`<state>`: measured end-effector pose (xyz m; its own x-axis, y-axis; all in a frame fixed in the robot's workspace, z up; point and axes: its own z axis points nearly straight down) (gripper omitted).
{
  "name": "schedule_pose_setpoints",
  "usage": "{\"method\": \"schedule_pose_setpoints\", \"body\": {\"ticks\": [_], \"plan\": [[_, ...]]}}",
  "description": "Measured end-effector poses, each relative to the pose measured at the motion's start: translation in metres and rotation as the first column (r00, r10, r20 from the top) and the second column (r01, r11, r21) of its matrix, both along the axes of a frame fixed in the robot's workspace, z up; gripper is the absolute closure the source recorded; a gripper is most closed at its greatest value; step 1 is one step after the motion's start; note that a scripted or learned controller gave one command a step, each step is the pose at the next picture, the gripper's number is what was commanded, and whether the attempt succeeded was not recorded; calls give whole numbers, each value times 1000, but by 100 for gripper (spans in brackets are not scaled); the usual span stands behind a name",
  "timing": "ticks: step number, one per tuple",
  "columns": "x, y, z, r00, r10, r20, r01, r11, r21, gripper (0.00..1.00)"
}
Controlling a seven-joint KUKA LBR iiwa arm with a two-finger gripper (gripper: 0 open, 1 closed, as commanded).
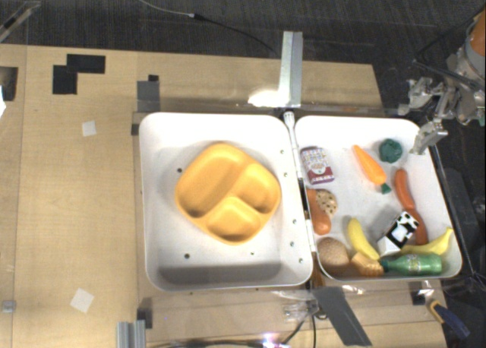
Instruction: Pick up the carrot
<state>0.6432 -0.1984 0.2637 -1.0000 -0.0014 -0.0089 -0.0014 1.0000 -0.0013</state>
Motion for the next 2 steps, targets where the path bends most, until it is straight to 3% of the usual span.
{"method": "schedule_pose_setpoints", "body": {"ticks": [1,2], "plan": [[-8,11,-158,999,47,-7,-47,999,3,0],[-33,68,-175,999,-52,2,52,999,2,0]]}}
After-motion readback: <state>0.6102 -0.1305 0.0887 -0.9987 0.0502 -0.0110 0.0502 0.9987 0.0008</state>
